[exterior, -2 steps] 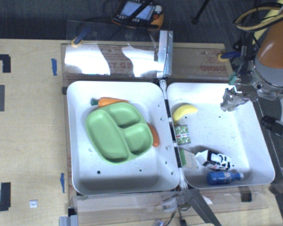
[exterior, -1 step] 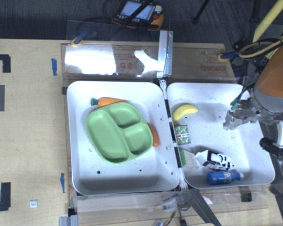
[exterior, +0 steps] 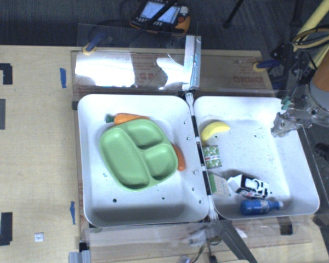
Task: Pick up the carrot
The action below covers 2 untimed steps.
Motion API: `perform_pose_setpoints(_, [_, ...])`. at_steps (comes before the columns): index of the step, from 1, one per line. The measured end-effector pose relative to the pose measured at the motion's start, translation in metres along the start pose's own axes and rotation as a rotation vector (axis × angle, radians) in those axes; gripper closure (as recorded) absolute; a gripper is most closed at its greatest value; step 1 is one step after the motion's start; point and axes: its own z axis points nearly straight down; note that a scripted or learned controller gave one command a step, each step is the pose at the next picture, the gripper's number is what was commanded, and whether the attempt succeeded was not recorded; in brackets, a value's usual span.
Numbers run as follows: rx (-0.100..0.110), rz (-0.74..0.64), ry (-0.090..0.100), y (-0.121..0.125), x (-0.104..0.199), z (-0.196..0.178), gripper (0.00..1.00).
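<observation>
gripper (exterior: 281, 126): over right bin's far right rim, grip state cannot be told | orange tapered carrot (exterior: 132, 117): left bin, mostly under green three-compartment plastic plate (exterior: 138, 153), well apart from gripper

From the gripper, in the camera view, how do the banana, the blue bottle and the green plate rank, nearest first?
Measured from the gripper at the right bin's right rim:
1. Banana, right bin, upper left part.
2. Blue bottle, right bin, near edge.
3. Green plate, left bin, covering most of the carrot.
</observation>
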Motion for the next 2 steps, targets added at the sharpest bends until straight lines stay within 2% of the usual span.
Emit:
perform_pose_setpoints(1, [0.001,0.319,-0.001,-0.003,-0.023,0.013,1.00])
perform_pose_setpoints(2, [-0.004,0.258,0.000,0.020,-0.001,0.106,1.00])
